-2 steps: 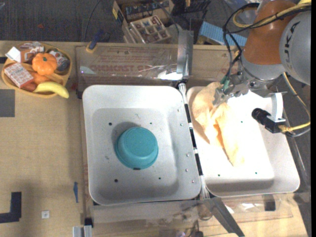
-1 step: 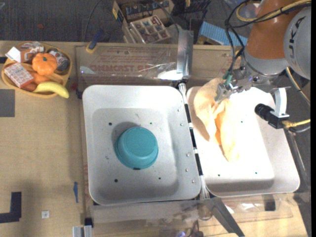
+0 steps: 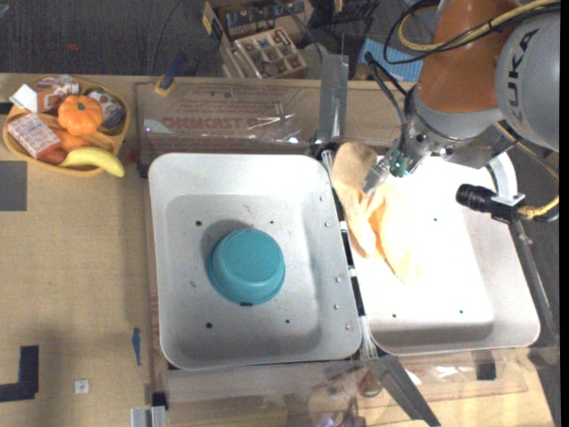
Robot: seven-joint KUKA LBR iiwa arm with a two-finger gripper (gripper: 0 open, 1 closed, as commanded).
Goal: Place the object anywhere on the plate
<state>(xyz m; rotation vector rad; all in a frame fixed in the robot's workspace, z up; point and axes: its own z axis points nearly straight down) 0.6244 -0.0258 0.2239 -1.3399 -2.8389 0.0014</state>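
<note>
In the right white bin (image 3: 480,318), our end effector (image 3: 384,171) pinches the upper edge of a limp yellow cloth (image 3: 378,225). The round teal plate (image 3: 247,265) sits in the left bin (image 3: 178,194); we judge the thin hold could slip.

"UKA" in dark letters on grey arm (image 3: 533,69), first letter cut off by frame edge. Faint reddish print on clear panel (image 3: 231,121) behind bins, unreadable.
</note>
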